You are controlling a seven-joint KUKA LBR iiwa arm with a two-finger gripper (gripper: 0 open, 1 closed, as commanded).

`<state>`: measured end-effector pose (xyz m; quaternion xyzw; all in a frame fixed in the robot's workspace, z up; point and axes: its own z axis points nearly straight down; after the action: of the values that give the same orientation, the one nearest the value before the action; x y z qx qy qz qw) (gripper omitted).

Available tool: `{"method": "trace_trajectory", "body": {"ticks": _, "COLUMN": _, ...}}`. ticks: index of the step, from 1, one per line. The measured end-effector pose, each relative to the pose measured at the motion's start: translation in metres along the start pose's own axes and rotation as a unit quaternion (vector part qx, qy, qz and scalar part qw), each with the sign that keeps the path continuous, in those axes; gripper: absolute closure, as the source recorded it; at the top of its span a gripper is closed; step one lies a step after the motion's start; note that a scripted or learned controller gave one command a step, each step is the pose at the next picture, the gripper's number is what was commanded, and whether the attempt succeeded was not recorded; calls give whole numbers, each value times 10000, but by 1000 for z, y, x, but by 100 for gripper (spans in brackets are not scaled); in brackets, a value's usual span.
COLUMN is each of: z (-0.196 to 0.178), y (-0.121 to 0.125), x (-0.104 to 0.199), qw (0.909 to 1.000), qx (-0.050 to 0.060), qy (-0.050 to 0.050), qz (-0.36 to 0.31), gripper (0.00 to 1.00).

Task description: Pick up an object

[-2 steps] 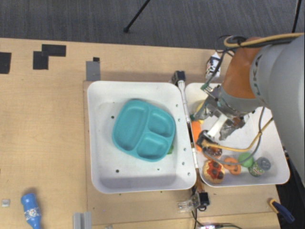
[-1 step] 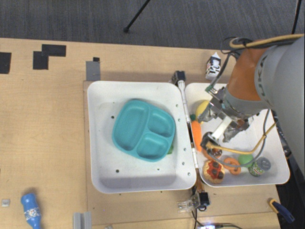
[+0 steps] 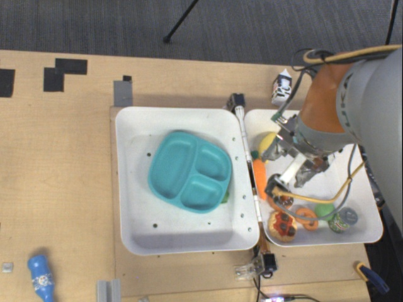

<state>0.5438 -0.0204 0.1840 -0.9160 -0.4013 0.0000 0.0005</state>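
Note:
My gripper (image 3: 303, 168) is down inside the right bin (image 3: 371, 228), over its middle. Just left of it lie a yellow object (image 3: 267, 143) and an orange stick-shaped object (image 3: 258, 172) against the bin's left wall. In front of it lie a red and orange toy (image 3: 283, 226), an orange ring (image 3: 307, 216), a green piece (image 3: 324, 209) and a grey-green round object (image 3: 344, 219). I see nothing held between the fingers. The arm hides the back right of the bin.
The left bin (image 3: 135, 231) holds a teal divided plate (image 3: 191, 170) with a bit of green under its right edge. On the bench lie a blue object (image 3: 41, 275) at the front left and a small white object (image 3: 283, 87) behind the right bin.

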Motion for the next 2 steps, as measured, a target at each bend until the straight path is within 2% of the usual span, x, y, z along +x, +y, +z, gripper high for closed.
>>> {"method": "trace_trajectory", "body": {"ticks": 2, "z": 0, "y": 0, "x": 0, "qw": 10000, "qx": 0, "qy": 0, "qz": 0, "gripper": 0}}
